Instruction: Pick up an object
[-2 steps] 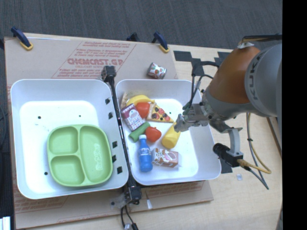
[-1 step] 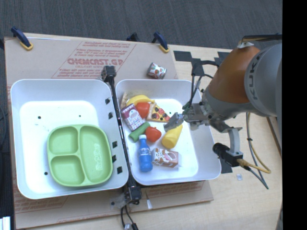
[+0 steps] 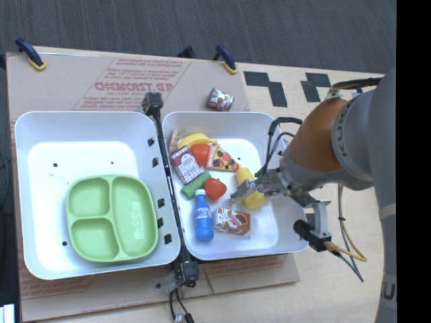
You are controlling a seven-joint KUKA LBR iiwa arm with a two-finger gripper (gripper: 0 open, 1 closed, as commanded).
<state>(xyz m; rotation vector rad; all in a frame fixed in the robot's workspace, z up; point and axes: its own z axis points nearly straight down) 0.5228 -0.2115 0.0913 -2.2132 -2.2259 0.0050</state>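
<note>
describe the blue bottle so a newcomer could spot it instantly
Look in the right-hand white bin, at its front left part, beside the wall shared with the left bin. The blue bottle lies there, white cap pointing away from the front rim; nothing else there is blue.

Grey, rounded arm (image 3: pixel 377 133) with an orange band (image 3: pixel 316 136) above the wrist. Black cables looped at the band's ten o'clock; thin yellow cables (image 3: pixel 347 247) trailing at its five o'clock.

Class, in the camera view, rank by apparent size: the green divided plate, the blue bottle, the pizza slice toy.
1. Green divided plastic plate
2. Blue plastic bottle with white cap
3. Triangular pizza slice toy, close to the bottle, so that order is unsure.
</note>
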